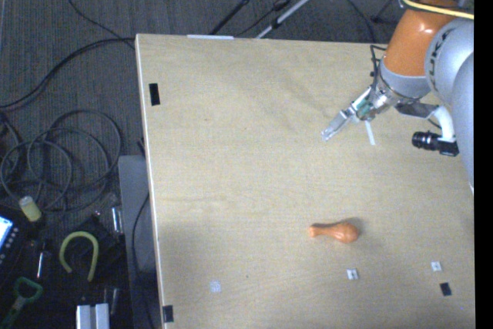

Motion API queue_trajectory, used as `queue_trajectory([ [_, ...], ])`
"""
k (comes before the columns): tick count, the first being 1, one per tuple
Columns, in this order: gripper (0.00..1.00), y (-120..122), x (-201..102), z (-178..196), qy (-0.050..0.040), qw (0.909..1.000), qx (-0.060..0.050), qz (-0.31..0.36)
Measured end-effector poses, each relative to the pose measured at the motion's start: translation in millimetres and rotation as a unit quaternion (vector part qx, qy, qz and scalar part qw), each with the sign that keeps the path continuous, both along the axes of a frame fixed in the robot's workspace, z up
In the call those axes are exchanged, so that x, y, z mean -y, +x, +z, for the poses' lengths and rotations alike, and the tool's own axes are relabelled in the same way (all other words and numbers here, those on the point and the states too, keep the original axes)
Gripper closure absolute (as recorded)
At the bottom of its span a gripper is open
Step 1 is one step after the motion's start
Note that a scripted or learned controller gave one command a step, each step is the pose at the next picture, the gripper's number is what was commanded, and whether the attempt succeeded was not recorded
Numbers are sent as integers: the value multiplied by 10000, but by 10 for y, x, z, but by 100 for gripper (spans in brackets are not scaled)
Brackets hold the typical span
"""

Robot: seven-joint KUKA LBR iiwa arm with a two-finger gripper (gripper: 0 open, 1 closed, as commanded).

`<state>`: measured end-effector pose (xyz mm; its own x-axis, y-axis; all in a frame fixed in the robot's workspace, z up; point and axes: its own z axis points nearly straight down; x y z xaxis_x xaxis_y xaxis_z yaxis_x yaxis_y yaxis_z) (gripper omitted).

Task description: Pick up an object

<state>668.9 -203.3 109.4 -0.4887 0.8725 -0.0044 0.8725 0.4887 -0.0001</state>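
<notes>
Near front of bench (231, 166), orange pear-shaped object (336, 231) lies on side, narrow neck pointing left, well apart from my gripper (350, 127). Risk, as I judge: rounded body may roll or squirt out if fingers close off-centre; misjudged descent strikes board. My arm (431, 58) enters from right, wrist tilted, fingers (333, 130) slanting down-left above bare surface. Fingers spread apart, holding nothing.

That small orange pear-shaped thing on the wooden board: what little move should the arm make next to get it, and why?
Probably swing the gripper toward the camera until it hangs over the small orange pear-shaped object. The gripper sits well up the light wooden board, apart from the object, which lies alone and untouched.
</notes>
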Motion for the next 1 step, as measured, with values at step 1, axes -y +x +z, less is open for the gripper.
queue_trajectory([
  [1,0,-5,-68,-252,6,9994,-12,343],
])
